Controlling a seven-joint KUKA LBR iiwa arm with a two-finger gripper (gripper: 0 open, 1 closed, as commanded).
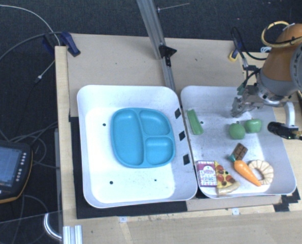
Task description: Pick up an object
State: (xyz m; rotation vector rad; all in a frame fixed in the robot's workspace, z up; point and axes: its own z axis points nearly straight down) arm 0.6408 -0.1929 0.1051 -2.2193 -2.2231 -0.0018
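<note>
On your table (115, 60), a metal pole (152, 22) slants down to the seam between the two bins. The left bin (92, 151) holds a blue divided tray (142, 136). The right bin (277, 156) holds a green stick (194, 121) by its left wall, two green pieces (244, 128) mid-bin, and a brown block (239, 151), carrot (247, 172), ring-shaped pastry (262, 169), pizza slice (225, 179) and pink carton (206, 173) toward the front. Your arm (285, 60) reaches in from the right; the end effector (240, 105) hangs over the bin's back, just above the green pieces, and you cannot tell how far it is open.
</note>
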